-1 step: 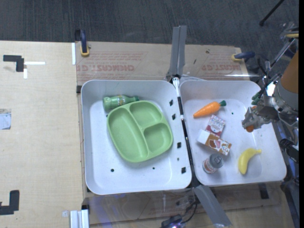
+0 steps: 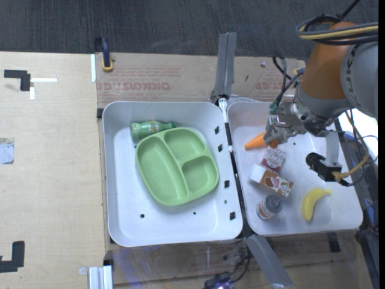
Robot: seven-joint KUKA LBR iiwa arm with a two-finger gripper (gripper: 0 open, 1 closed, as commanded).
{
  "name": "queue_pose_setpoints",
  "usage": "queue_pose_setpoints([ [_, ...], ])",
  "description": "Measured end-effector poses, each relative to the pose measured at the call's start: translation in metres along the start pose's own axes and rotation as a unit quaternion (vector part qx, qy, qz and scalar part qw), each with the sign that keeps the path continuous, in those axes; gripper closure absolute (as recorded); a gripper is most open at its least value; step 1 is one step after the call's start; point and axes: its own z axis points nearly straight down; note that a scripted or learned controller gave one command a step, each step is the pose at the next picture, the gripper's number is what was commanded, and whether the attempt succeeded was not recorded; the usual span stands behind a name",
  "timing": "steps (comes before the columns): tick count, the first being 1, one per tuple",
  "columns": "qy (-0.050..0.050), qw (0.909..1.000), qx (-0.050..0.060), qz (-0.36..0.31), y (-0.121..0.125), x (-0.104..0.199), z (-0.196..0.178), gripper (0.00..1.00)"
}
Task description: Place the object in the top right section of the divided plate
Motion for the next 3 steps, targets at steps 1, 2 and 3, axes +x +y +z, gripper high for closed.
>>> queue_pose_setpoints([
  [1, 0.000, 0.9999, 0.001, -0.016, -0.046, 0.065, 0.000, 1.00],
  [2, 0.000, 0.9953, 0.000, -0.097, -0.016, 0.123, 0.000, 1.00],
  [3, 0.000, 0.9953, 0.000, -0.097, -0.016, 0.123, 0.000, 0.00],
])
